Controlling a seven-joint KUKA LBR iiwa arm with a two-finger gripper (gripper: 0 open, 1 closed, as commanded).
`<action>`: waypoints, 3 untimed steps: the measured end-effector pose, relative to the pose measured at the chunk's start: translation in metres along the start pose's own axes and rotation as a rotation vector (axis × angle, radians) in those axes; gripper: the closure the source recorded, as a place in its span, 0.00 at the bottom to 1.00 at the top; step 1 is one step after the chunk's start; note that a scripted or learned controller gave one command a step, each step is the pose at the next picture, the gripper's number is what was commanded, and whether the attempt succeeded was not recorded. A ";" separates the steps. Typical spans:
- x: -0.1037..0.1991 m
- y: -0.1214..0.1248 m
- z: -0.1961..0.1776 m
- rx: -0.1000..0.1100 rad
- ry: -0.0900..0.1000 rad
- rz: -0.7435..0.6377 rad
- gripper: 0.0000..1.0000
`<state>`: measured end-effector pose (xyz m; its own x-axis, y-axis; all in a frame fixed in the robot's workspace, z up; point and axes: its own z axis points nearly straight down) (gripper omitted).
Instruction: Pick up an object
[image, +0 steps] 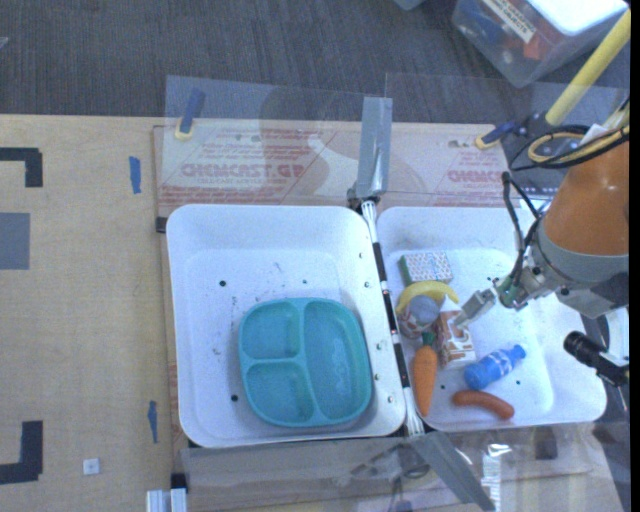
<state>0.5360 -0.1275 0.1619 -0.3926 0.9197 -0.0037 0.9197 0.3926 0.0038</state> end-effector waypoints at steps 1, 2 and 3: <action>0.023 0.004 0.073 -0.004 -0.002 -0.039 0.00; 0.021 0.004 0.063 -0.008 -0.004 -0.034 1.00; 0.034 0.070 -0.039 0.003 0.002 0.098 1.00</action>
